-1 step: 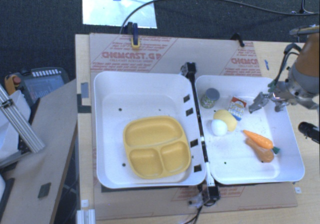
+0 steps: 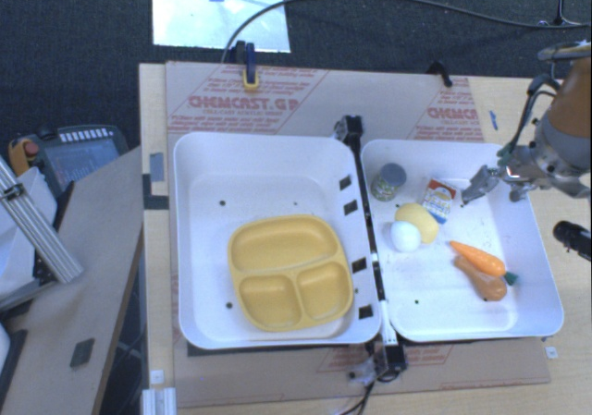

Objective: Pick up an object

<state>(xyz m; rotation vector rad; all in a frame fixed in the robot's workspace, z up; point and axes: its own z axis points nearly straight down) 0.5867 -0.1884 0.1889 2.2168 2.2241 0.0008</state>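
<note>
Two shallow white plastic bins sit side by side on the bench, the right bin (image 2: pixel 536 311) holding the loose items, which is presumably why the arm reaches in over its right rim. The end effector (image 2: pixel 483 184) hangs above that bin's upper right part; whether it is open or closed I cannot tell, and nothing shows gripped in it. Just left of it lies a small white and orange carton (image 2: pixel 439 198), the nearest candidate. Beside that sit a yellow rounded toy (image 2: pixel 418 220) touching a white egg-shaped ball (image 2: pixel 404 237), a small grey round can (image 2: pixel 389 179) toward the bin's far left corner, and an orange toy carrot (image 2: pixel 478 259) near the right-hand wall. The left bin (image 2: pixel 199 219) carries a yellow compartmented plastic tray (image 2: pixel 289 270) toward its near edge.
</note>
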